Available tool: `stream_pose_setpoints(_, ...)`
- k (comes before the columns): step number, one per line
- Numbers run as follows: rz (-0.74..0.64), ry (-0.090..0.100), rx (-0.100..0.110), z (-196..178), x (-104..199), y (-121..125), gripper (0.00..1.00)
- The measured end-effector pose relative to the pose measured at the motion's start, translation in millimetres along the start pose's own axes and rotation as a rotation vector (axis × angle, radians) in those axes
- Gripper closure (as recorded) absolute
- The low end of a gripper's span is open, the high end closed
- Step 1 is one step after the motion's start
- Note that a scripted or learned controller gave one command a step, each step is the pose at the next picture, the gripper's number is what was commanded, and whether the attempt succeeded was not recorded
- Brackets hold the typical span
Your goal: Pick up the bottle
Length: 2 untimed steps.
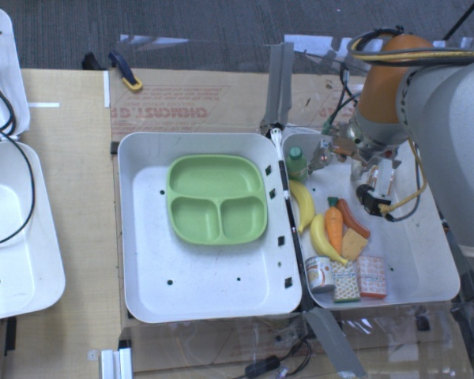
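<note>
- The bottle [296, 163], green with a pale cap, stood in the far left corner of the right bin [415, 279], close against the divider between the two bins.
- The hand [344, 150] hung over the far part of the right bin, just right of the bottle; whether it touched the bottle could not be told.
- The state of the hand could not be told; cables and fittings hid it.
- The arm [434, 109], grey with an orange band, entered from the right and covered the far right part of that bin.
- Two bananas [310, 218] lay along the left side of the right bin, near of the bottle.
- A carrot [333, 223] lay just right of the bananas, with a red item and a yellow wedge beside it.
- A small can [318, 275] and two flat packets [360, 279] sat along the near edge of the right bin.
- A green divided plate [217, 198] lay in the far half of the left bin [142, 283].
- Both bins rested on a cardboard-covered worktop [71, 117].
</note>
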<state>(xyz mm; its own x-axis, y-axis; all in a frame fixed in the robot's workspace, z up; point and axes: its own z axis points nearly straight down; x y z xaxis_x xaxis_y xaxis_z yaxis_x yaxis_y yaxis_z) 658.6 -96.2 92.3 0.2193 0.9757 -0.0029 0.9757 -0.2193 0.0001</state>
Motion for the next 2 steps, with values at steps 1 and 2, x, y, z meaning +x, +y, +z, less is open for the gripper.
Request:
stream_pose_setpoints(1, 0.000, 0.000, 0.000, 0.0, 0.0, 0.0, 0.00)
stream_pose_setpoints(2, 0.000, 0.000, 0.000, 0.1, 0.1, 0.0, 0.00)
